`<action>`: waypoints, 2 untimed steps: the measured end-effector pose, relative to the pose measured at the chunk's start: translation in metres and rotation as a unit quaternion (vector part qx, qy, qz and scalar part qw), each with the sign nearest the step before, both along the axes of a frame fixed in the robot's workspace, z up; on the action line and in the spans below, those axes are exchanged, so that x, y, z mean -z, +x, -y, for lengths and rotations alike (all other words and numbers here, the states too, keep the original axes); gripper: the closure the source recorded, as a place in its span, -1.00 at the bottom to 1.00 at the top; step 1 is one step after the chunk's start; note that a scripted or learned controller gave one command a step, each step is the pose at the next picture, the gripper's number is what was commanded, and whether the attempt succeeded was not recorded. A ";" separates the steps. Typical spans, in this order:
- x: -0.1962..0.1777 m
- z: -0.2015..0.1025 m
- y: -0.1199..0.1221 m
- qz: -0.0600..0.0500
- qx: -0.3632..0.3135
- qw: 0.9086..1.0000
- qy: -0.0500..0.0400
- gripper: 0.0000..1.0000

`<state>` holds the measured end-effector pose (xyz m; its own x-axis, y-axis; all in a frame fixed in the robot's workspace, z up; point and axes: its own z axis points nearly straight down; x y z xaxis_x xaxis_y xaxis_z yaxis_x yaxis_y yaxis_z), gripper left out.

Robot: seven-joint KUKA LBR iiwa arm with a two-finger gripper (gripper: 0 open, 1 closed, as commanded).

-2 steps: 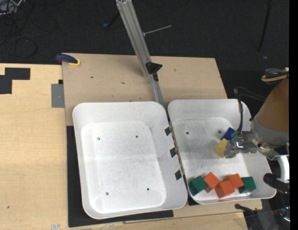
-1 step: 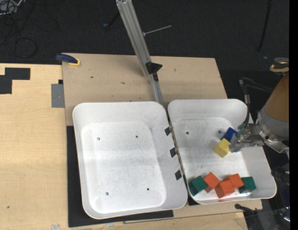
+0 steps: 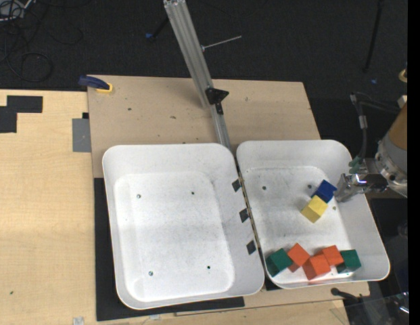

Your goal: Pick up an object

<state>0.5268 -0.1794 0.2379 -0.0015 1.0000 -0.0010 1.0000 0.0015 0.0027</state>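
Note:
My gripper (image 3: 350,184) reaches in from the right, over the right rim of the right bin (image 3: 284,158). Its tip sits just to the right of a blue block (image 3: 324,189), close to it or touching; which one is unclear. A yellow block (image 3: 315,209) leans against the blue one on its lower left. Along the bin's front edge lies a cluster: a green block (image 3: 278,260), three orange blocks (image 3: 318,266) and another green block (image 3: 350,259).
The left bin (image 3: 128,161) stands beside the right one, joined by black clips at the shared rim. A slanted aluminium rail (image 3: 193,53) rises behind the bins. The wooden bench extends to the left.

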 end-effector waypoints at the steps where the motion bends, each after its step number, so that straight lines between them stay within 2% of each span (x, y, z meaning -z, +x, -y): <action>1: 0.001 -0.049 -0.008 -0.003 -0.001 1.000 0.002 1.00; 2: -0.006 -0.098 -0.010 -0.003 -0.001 1.000 0.002 1.00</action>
